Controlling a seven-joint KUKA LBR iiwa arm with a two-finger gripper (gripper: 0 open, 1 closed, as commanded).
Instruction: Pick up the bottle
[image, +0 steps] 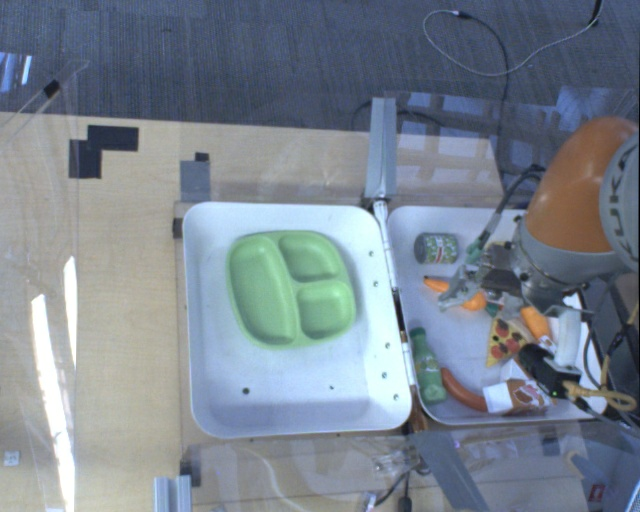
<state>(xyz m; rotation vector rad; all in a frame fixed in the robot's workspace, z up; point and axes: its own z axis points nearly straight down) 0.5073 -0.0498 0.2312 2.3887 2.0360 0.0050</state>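
Green bottle (426, 366) lies untouched; tool (462, 290) hovers above, its opening impossible to tell.

A robotics lab, by the look of it. The arm (585, 200) hangs over two white bins (290, 400) set into a pale wood bench (110, 330). Left of the bins stand clear guard panels (40, 200); black tape marks (100, 148) sit beyond them. A loose cable (480, 55) trails across grey carpet (220, 60) behind the bins.
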